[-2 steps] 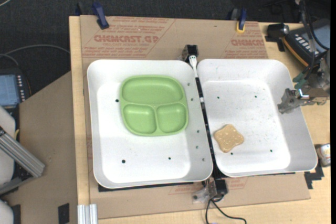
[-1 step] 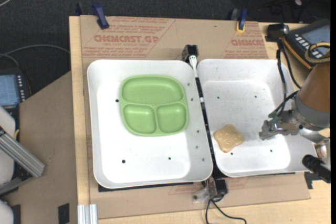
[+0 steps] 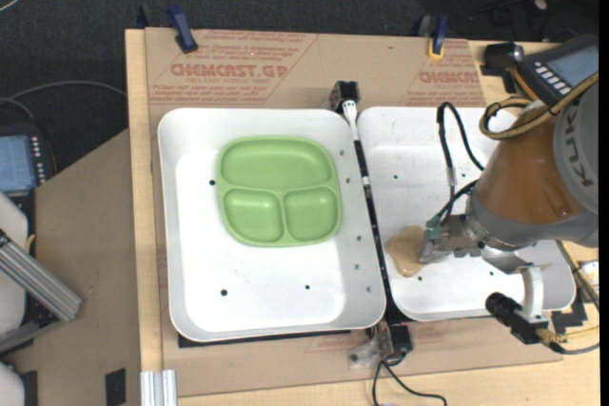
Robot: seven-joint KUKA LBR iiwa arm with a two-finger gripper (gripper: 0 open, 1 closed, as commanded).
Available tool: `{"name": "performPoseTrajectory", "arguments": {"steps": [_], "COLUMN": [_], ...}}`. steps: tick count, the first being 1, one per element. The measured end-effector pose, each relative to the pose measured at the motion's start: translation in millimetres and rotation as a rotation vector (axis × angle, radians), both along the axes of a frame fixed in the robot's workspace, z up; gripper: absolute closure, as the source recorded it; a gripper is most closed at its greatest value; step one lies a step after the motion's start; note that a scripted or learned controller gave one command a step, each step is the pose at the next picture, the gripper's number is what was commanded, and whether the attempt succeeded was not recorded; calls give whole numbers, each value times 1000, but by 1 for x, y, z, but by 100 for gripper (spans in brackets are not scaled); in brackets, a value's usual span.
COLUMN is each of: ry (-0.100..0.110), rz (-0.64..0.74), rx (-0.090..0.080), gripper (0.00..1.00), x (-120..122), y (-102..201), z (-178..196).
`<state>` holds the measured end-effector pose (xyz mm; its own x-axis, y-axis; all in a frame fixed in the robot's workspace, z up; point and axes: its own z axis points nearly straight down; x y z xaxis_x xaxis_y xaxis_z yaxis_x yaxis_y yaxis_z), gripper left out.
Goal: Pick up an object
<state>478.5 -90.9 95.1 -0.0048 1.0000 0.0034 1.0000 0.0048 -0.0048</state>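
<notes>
— What's on the surface [image 3: 228,71] from where you stand?

— Two white bins side by side. The left bin [image 3: 181,233] has a green divided plate [image 3: 281,190] lying flat in it, well apart from the arm [image 3: 533,176]. The right bin [image 3: 409,143] is where the arm is down, low near the front left corner.

— And the thing to pick?

— A small tan object [image 3: 404,252], lying on the floor of the right bin close to the wall shared with the other bin. The pincer [image 3: 436,241] is just beside it, maybe touching its right edge.

— Open or closed on it?

— I cannot tell; the wrist hides that.

— So how should it go about this?

— I'd say centre over the tan piece rather than its edge, straddle it, keep off the bin wall, close firmly, then lift straight.
</notes>
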Motion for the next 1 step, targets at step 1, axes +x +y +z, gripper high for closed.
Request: {"name": "performPoseTrajectory", "arguments": {"steps": [1], "ry": [-14], "rz": [4], "rx": [-1], "gripper": [100], "x": [2], "y": [83], "z": [95]}}
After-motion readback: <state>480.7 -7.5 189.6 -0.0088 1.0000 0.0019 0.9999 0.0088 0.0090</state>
